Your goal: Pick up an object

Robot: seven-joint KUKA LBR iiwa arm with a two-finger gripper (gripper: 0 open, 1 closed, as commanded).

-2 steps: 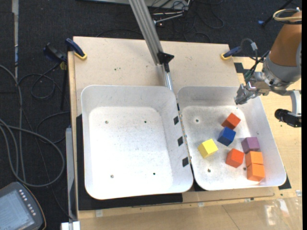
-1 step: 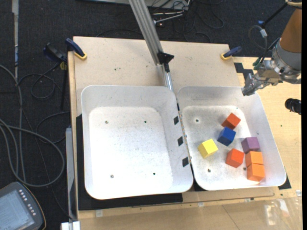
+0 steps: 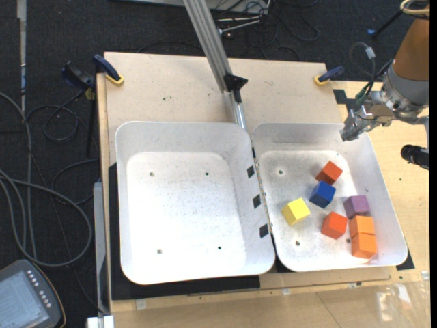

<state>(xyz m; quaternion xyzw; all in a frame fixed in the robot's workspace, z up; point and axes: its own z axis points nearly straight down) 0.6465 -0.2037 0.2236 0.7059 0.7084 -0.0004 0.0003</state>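
From above, the pale wooden bench (image 3: 205,87) carries two shallow white plastic bins side by side. The left bin (image 3: 136,183) has a bare speckled floor. The right bin (image 3: 382,183) holds small foam blocks gathered towards its right side: an orange-red cube (image 3: 330,172) farthest back, a blue cube (image 3: 323,195) just in front of it and touching it, a yellow cube (image 3: 296,210) to the left of those, a red-orange cube (image 3: 334,225) nearer the front, a purple cube (image 3: 356,206) beside the right wall, and two orange cubes (image 3: 363,236) stacked against each other at the near right. The grey arm's gripper (image 3: 351,130) hangs over the far right rim of the right bin, well apart from every block; whether its fingers are spread or pressed together cannot be told.
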